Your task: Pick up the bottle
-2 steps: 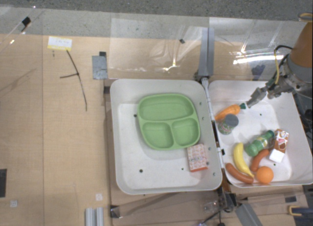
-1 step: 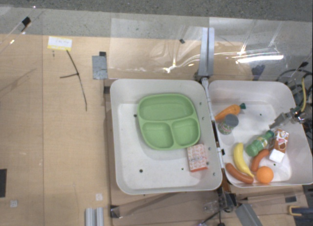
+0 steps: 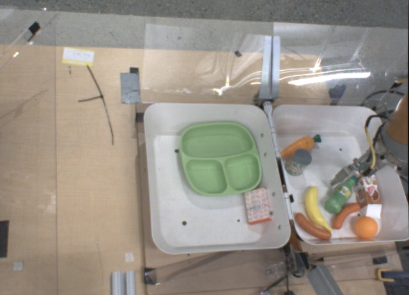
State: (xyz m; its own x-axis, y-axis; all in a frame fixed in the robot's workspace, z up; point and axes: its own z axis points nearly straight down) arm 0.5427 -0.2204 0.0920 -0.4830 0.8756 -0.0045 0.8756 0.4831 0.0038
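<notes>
Light fell evenly and fairly brightly from above, leaving the pale wooden counter (image 3: 70, 179) washed out and low in contrast. Strong white glare streaked the clear plastic sheet (image 3: 211, 76) behind the two shallow white bins (image 3: 160, 223), brightest near the upright grey metal post (image 3: 271, 64). Shadows were soft and short, a faint one lying beneath the green three-compartment plastic tray (image 3: 220, 158). The whole frame looked slightly soft and grainy, with fine detail smeared among the small objects at the right.

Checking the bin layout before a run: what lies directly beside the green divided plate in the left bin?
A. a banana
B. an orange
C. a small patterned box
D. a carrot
C: the small patterned box lies at the green divided plate's lower right corner, in the left bin.
</notes>
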